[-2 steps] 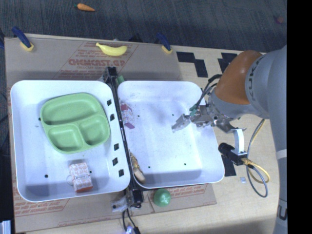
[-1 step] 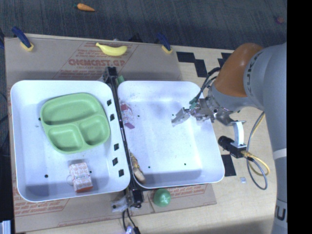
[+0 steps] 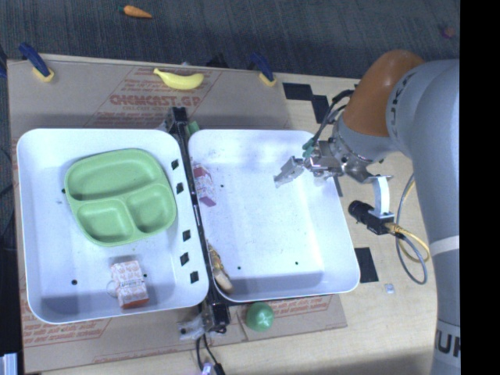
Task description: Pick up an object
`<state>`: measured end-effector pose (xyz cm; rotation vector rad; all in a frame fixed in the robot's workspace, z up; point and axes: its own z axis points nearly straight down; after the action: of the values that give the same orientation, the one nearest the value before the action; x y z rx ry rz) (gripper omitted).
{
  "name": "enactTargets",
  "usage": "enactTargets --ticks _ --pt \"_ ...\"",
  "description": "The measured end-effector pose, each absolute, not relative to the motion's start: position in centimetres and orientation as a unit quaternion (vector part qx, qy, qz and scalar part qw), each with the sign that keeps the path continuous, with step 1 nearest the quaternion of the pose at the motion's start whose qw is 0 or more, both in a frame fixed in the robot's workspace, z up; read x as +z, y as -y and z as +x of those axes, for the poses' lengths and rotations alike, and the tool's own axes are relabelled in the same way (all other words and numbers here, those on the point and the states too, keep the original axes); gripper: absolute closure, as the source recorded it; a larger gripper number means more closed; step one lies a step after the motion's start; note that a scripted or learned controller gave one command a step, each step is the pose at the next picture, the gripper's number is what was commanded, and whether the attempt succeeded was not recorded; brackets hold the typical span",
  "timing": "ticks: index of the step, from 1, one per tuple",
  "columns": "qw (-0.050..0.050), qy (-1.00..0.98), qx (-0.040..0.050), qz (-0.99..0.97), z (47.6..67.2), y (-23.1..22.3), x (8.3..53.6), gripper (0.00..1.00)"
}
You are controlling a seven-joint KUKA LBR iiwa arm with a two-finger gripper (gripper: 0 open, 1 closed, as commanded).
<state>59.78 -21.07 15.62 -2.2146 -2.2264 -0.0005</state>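
Note:
My gripper (image 3: pixel 287 173) hangs over the right part of the right bin (image 3: pixel 312 266), its grey fingers pointing left, with nothing visible between them. A small red-and-white packet (image 3: pixel 203 184) lies at the left wall of that bin. A tan object (image 3: pixel 219 275) rests in the bin's front left corner. In the left bin (image 3: pixel 31 209) sit a green divided tray (image 3: pixel 121 194) and a small red-and-white carton (image 3: pixel 129 282) near the front.
A yellow banana (image 3: pixel 180 77) lies on the cardboard behind the bins. A green ball (image 3: pixel 260 316) sits on the bench in front of the right bin. Blue clamps (image 3: pixel 36 61) hold the cardboard at the back. An orange carrot (image 3: pixel 137 11) lies on the floor.

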Motion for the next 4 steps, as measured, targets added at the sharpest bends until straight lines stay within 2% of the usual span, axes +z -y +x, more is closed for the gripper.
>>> enactTargets --ticks 1,2,4 --pt "0.001 0.709 0.0014 -0.705 51.2 21.1 15.9 0.00" --pt "0.001 0.710 0.0011 -0.704 56.6 21.0 13.7 0.00" --pt "0.000 0.709 -0.0001 -0.705 65.7 21.0 17.0 0.00"
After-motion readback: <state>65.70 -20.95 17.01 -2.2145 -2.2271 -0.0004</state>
